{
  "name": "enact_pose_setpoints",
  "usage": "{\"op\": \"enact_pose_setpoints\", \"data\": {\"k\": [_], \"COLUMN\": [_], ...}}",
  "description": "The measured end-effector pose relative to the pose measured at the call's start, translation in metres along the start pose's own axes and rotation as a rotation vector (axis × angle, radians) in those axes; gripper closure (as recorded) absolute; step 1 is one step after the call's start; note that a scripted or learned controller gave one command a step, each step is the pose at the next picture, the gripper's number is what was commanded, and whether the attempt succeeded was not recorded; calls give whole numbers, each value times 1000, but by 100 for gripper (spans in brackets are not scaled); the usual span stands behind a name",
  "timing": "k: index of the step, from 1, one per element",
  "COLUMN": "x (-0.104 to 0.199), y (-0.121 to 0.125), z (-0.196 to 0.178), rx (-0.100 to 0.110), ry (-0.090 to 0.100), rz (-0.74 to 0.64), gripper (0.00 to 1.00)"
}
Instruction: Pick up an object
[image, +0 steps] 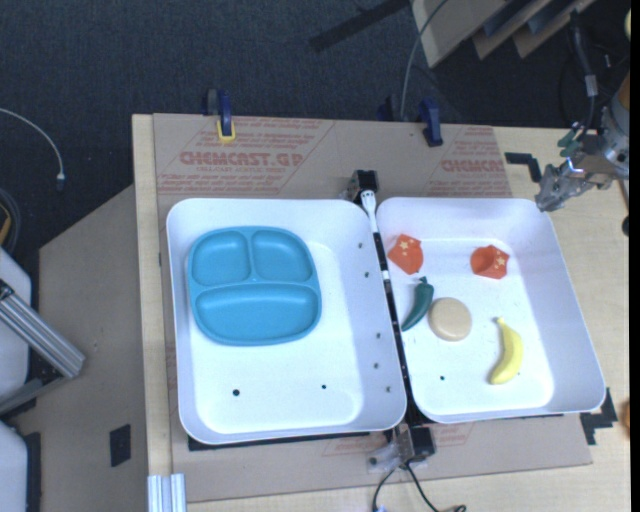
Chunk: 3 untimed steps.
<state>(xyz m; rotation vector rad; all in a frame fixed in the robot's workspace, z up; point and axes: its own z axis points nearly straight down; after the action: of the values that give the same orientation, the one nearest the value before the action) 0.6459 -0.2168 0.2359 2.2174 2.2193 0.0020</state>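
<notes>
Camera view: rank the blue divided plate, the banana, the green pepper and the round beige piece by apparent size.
1. blue divided plate, by far
2. banana
3. green pepper and round beige piece: too alike to rank

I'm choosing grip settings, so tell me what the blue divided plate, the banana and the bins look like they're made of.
The blue divided plate looks like moulded plastic, matte, with one even colour and soft rounded ridges. The banana seems a plastic toy: uniform yellow with a smooth, faint sheen. The left bin and right bin appear thin formed plastic, white and slightly glossy, with rounded corners. None of this is certain from the look alone.
</notes>
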Motion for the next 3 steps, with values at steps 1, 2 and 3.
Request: {"op": "enact_pose_setpoints", "data": {"k": [1,2,3], "x": [55,111,157], "y": [-13,-9,-10], "z": [-3,4,13], "rx": [6,5,6], "ry": [3,2,3], "rz": [-1,-1,-2], "gripper": [100,100,100]}}
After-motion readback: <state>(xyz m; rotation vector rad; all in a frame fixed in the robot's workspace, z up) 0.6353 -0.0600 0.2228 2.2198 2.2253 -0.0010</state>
